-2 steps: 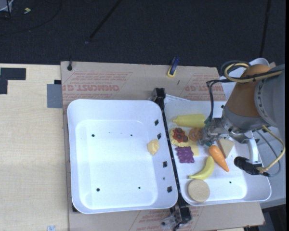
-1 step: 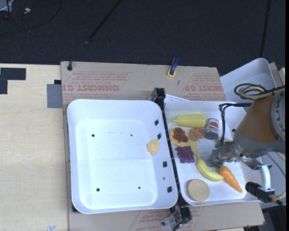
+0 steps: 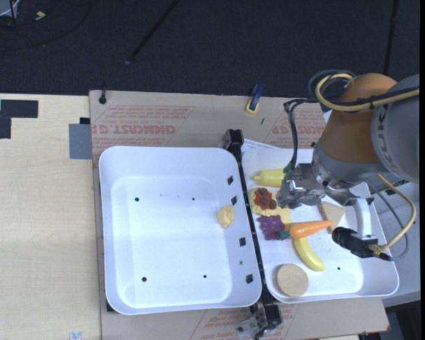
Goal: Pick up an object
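The right bin (image 3: 372, 282) holds several toy foods: a yellow corn cob (image 3: 268, 178), a dark red piece (image 3: 263, 199), purple grapes (image 3: 270, 226), an orange carrot (image 3: 310, 228), a yellow banana (image 3: 309, 254), a round tan cookie (image 3: 292, 280) and a beige wedge (image 3: 331, 212). My gripper (image 3: 295, 193) hangs low over the bin's upper middle, just right of the red piece and above the carrot. A small pale yellow lump (image 3: 226, 217) lies in the left bin (image 3: 170, 229) near its right wall.
A black divider (image 3: 242, 211) runs between the two bins. A blue and yellow clamp (image 3: 253, 99) sits on the cardboard sheet behind the bins. Cables (image 3: 336, 94) loop over the arm at right.
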Available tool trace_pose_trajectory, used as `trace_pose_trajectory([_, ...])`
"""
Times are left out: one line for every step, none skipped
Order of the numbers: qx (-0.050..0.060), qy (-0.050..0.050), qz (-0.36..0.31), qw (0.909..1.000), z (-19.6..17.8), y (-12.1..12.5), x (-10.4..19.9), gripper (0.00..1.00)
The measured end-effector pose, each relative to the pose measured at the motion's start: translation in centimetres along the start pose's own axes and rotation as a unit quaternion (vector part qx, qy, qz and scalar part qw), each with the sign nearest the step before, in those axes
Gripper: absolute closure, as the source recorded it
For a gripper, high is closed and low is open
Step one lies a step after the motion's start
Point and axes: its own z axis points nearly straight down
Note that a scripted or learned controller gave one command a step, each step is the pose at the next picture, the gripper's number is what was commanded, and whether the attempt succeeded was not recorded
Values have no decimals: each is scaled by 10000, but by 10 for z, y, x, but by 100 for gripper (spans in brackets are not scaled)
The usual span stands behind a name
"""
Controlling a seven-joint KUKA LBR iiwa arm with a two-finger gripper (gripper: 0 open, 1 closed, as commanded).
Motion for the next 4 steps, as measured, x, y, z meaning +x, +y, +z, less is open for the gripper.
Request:
trace_pose_trajectory([107,-8,85,9999,89,-60,-38,100])
trace_pose_trajectory([3,-12,19,10000,2,20,29,100])
trace_pose_trajectory([-10,-22,46,10000,-74,91,36,100])
trace_pose_trajectory([76,-11,33,10000,-25,87,118,100])
